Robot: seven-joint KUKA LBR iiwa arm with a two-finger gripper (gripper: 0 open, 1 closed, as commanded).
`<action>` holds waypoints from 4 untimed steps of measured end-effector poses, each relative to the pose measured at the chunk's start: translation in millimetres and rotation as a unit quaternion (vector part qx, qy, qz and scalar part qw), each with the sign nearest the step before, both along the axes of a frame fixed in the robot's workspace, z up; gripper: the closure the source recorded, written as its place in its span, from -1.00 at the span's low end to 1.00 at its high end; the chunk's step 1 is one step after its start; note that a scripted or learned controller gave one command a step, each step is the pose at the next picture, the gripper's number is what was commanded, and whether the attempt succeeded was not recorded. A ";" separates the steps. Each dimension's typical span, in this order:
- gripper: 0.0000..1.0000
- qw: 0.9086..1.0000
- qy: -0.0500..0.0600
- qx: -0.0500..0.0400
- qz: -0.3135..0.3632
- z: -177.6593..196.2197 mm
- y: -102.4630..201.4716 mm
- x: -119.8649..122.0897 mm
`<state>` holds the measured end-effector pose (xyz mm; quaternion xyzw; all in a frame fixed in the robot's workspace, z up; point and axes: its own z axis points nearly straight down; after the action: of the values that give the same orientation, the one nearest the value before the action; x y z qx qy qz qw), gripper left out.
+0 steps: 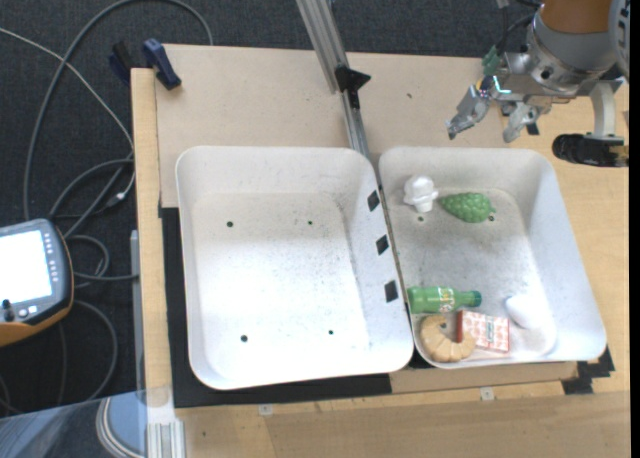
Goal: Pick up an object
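Observation:
My gripper [490, 124] hangs open above the far rim of the right bin [560, 246], its two fingers spread with nothing between them. Inside that bin lie a small white knob-shaped piece [420, 191] and a green bumpy object [468, 207] near the far wall. Along the near wall lie a green bottle [443, 298], a tan doughnut [446, 338], a red and white packet [485, 332] and a white rounded object [525, 312]. The gripper stands well back from all of them.
The left bin [270, 266] sits beside the right one, with black clips [381, 244] on the shared wall. A metal rail [318, 21] runs from the top down to the bins. A blue clamp [160, 61] sits at the bench's far left corner.

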<state>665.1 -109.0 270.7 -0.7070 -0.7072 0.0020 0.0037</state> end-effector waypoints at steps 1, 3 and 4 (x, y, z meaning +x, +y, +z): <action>-1.00 1.000 -0.002 -0.001 0.001 3.3 -0.1 0.7; -1.00 1.000 0.000 0.000 0.000 -84.5 7.5 -3.4; -1.00 1.000 0.000 0.000 0.001 -141.9 10.6 4.8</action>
<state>669.9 -98.4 128.8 -0.7065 -0.7077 0.0023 0.0034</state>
